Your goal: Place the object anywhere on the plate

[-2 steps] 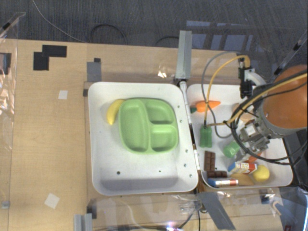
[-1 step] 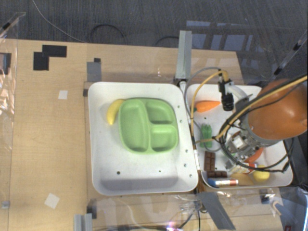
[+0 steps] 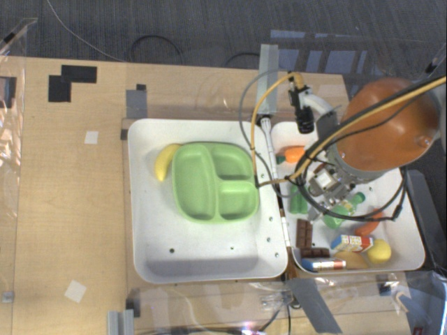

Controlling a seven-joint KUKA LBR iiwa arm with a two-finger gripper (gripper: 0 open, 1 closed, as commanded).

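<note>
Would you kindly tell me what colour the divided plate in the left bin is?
The plate is light green, seen clearly in the camera view.

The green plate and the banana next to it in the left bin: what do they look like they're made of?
The green plate looks like moulded plastic with a smooth matte to satin finish: uniform colour, rounded edges, three pressed-in compartments. The banana touching its left rim is evenly yellow with no blemishes, so probably a plastic toy, though a real one can't be ruled out at this sharpness.

Green three-compartment plate [image 3: 213, 183] lying flat in the left bin, yellow banana [image 3: 164, 161] touching its left rim
</note>
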